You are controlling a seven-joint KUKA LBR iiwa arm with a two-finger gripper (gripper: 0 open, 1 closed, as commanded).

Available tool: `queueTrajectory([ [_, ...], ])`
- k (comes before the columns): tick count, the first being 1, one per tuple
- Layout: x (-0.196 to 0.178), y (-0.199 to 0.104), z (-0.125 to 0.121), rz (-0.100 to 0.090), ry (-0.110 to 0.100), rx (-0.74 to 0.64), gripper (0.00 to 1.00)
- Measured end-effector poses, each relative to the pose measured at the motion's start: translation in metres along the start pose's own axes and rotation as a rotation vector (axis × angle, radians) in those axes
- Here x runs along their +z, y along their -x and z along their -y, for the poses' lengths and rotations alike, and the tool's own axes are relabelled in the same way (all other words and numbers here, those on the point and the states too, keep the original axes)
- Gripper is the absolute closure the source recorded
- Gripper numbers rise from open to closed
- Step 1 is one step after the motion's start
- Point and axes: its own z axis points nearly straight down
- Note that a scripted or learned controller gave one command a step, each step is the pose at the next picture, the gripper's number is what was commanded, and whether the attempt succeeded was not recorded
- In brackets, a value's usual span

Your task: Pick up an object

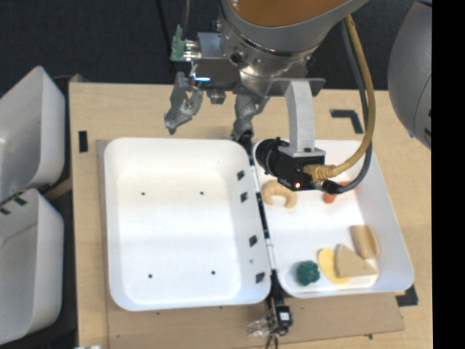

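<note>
Jaws apart, nothing btwn them; gripper (209, 117) above far rim of left bin (116, 227). In right bin (385, 217): croissant (280, 193) nr divider; green ball (308, 272), yellow disc (328, 262), wedge (354, 262), bread roll (365, 240) at near corner.

A robotics lab: a big industrial arm (290, 13) trailing cables over a plywood bench (87, 115) with two white bins (120, 158).

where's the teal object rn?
The teal object lies in the right bin, near its front edge by the divider between the bins, just left of the yellow piece.
</note>
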Motion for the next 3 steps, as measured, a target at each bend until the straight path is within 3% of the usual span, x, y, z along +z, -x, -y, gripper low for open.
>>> queueTrajectory([
  [1,0.094,0.025,0.000,0.010,-0.017,0.008,0.00],
  [2,0.078,0.025,-0.001,0.006,-0.006,0.003,1.00],
  [3,0.149,0.000,-0.006,0.008,-0.015,0.002,1.00],
])
